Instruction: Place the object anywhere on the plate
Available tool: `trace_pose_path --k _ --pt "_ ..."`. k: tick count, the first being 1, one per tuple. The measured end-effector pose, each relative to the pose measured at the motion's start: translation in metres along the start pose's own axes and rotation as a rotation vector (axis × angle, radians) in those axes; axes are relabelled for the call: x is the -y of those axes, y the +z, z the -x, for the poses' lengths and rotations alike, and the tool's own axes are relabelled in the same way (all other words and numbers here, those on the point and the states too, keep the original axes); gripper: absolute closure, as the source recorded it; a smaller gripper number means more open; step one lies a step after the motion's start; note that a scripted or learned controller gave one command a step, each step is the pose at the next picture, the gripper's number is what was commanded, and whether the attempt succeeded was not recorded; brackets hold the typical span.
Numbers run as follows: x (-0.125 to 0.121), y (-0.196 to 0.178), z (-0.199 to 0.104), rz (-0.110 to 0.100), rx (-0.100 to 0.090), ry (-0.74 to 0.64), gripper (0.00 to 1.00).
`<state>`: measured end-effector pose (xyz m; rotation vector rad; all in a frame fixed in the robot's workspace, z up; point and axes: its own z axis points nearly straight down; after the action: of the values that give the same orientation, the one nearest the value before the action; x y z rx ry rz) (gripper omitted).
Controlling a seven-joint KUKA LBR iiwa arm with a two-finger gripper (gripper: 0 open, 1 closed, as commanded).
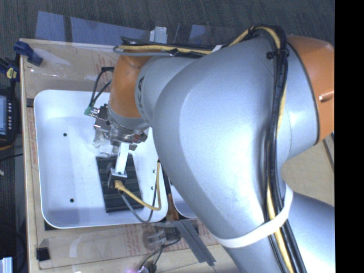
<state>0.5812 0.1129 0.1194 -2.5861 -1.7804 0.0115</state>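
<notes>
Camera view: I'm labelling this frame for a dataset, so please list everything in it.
left bin: one, white, on the left half of the bench
right bin: one, white, beside the left bin, mostly covered by the arm
dark spots: two, on the left bin's floor
bench: one, pale wood, under both bins
clamp: one, blue, at the bench's far left corner
device: one, black, at the picture's left edge, too cropped to identify
floor: dark grey, beyond the bench
arm: one, grey with orange bands, reaching in from the right
end effector: one, metallic, low over the left bin
</notes>
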Motion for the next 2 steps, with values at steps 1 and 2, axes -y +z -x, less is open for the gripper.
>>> trace_pose_path --k 1,2 --pt "-0.002 0.025 -0.024 0.006 -0.011 0.755 1.00" --pt "-0.028 -0.128 0.049 0.000 -0.007 0.469 1.00"
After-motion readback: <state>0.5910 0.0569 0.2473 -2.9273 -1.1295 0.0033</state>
